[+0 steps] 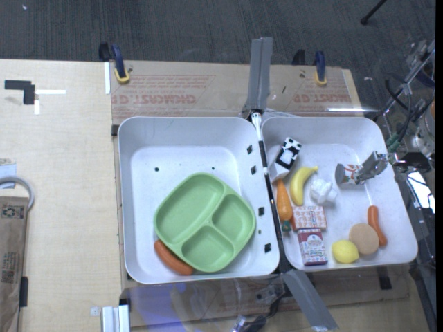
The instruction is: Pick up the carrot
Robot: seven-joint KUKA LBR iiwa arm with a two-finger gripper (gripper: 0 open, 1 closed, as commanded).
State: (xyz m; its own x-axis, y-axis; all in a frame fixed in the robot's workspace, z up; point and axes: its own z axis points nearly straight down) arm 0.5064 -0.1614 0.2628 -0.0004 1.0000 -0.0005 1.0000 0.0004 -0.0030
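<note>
The carrot (283, 200) is orange and lies lengthwise against the left wall of the right bin (360, 133), with a green tip at its near end. A yellow banana (302, 183) rests just to its right. My gripper (350, 175) hangs low in the right half of that bin, reaching in from the right edge. It is well to the right of the carrot, with the banana and a white lump (322, 190) between them. Nothing shows in its grip.
The right bin also holds a black-and-white toy (288, 153), two red boxes (311, 232), a lemon (345, 252), a tan round piece (365, 238) and an orange-red sausage (376, 224). In the left bin (138, 185) a green divided plate (205, 221) lies over another orange-red sausage (172, 258).
</note>
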